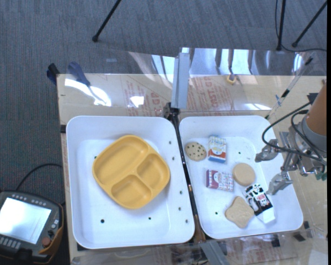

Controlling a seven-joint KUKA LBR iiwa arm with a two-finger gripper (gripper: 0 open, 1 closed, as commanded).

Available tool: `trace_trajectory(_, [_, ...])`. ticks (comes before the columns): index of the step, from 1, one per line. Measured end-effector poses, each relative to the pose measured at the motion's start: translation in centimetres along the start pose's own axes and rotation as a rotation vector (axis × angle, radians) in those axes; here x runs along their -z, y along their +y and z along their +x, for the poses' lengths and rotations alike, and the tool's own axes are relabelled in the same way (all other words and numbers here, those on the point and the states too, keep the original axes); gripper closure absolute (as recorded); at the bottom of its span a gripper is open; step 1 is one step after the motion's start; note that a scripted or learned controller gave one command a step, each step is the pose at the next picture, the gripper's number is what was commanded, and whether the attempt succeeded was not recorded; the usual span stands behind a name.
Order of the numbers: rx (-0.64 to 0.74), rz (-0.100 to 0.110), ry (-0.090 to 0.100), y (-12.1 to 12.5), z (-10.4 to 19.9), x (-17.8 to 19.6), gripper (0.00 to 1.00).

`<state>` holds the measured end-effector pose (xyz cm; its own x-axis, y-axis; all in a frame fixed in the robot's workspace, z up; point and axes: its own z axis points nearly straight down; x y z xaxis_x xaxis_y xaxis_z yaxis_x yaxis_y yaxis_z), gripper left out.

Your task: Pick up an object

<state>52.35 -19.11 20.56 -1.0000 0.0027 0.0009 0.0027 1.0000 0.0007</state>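
Approach seems to be the step in hand, for we see nothing lifted yet: the grey two-finger claw point(275, 170) hangs over the rim of the right-hand white bin point(284, 217), its fingers spread wide with nothing between them. Just below the lower fingertip, nearly touching it, lies the black-and-white cow-patterned milk carton point(259, 199), and we judge that the likeliest object to take; the next move would call for a short drop and a turn of the wrist so the fingers straddle the carton's narrow sides. Just beyond the carton, a little further from the claw, sit the tan slice-of-bread toy point(239, 212) and the round beige biscuit disc point(244, 174), the bread touching or almost touching the carton, so a careless closing could catch it too. Further off lie the small red-and-white packet point(219, 180) and the blue, white and orange box point(217, 148), then the round chocolate-chip cookie point(195, 150) by the far wall. Well apart, in the left-hand white bin point(77, 203), rests the yellow three-compartment plastic plate point(131, 171). Nothing stands between the claw and the carton except the bin's rim.
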Motion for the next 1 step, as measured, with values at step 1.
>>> trace_trajectory(1, [-0.088,0.003,-0.012,0.48,-0.86,-11.23,0.00])
